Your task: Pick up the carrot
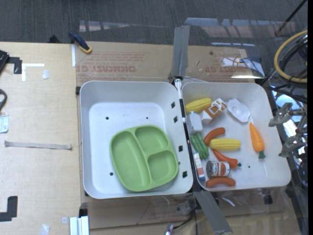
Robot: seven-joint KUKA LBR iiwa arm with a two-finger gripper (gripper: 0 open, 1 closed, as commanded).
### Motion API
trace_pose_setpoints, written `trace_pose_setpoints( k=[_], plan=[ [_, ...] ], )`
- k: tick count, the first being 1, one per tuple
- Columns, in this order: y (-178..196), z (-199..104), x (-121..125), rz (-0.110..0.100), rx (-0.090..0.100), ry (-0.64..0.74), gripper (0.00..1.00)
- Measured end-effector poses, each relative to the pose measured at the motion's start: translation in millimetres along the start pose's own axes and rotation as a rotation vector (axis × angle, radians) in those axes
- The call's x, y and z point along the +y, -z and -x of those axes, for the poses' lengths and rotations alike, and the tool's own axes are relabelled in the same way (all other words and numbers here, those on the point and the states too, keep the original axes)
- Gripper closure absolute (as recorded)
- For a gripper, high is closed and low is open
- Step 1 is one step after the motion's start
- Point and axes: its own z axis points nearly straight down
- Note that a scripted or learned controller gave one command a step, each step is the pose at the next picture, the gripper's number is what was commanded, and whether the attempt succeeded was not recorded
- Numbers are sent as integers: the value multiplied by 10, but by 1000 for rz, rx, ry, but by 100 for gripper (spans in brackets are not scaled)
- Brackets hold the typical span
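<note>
Carrot was orange, dark green tip. Divided plate light green. Bins white. Corn cobs yellow. Sausages red-orange.

We see two bins side by side: the left bin holds a divided plate in its lower half. In the right bin, the carrot lies toward the right wall, apart from the rest. Two corn cobs lie left of it, and a can sits near the lower edge, above a sausage.
</note>
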Motion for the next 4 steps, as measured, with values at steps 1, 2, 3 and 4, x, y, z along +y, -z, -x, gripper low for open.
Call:
trace_pose_setpoints(
  k=[1,2,3,4],
  plan=[
    [-1784,-18,472,0,-1,162,0],
    [-1777,44,-121,-1,-4,490,0],
    [-1678,67,-106,-3,-8,495,100],
    [-1677,67,-106,-3,-8,495,0]
  ],
)
